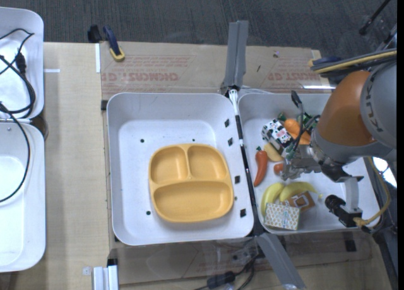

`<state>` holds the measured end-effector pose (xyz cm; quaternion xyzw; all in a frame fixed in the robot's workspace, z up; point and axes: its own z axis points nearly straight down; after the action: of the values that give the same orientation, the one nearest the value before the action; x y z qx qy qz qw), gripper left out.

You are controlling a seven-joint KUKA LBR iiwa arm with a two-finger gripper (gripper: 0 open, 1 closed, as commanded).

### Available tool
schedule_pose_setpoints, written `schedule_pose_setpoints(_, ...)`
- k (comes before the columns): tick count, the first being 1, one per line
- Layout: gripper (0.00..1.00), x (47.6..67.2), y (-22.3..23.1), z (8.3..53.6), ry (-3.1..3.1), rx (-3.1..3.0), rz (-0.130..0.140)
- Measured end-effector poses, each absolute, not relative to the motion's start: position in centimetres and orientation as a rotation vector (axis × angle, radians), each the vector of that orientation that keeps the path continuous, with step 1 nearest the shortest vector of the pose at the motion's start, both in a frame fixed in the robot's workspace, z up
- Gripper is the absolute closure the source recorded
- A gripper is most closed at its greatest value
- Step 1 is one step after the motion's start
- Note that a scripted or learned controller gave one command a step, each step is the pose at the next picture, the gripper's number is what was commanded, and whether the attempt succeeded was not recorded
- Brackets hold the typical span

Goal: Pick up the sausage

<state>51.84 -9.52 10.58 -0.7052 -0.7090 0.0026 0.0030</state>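
Fingers of the gripper (291, 170) point down into the right bin (353, 222), and we cannot tell from this angle whether they are spread or closed; nothing is visibly pinched between them. We see the gripper low over the cluster of toy food near the middle of that bin. Just left of it lies the sausage (261, 166), a reddish-orange curved piece resting on the bin floor close to the wall shared with the other bin; it looks apart from the gripper, though we cannot be sure of the gap. Between the two we note a small red piece (278, 169) and a pale yellow piece (273, 151). Directly below the gripper lies a banana (285, 192), with a brown piece (304, 201) touching it on the right and a pale box (281, 216) just beneath. Above the gripper we see a black-and-white item (276, 132) beside an orange piece (293, 126). The grey arm (344, 118) with its orange band enters from the right and covers much of the bin's right half. The left bin (126, 156) holds a yellow divided plate (190, 182) lying flat near its centre. Both bins rest on a wooden bench (69, 156).
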Motion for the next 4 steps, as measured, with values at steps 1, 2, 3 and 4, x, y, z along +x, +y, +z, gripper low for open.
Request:
schedule_pose_setpoints(1, 0.0, 51.8, -9.5, 10.6, -2.224, -2.211, 0.008)
schedule_pose_setpoints(2, 0.0, 52.6, -8.8, 19.0, -1.825, -2.556, 0.006)
schedule_pose_setpoints(3, 0.0, 51.6, -10.2, 10.3, -2.033, -2.39, 0.006)
schedule_pose_setpoints(4, 0.0, 51.6, -10.2, 10.3, -2.034, -2.39, 0.006)
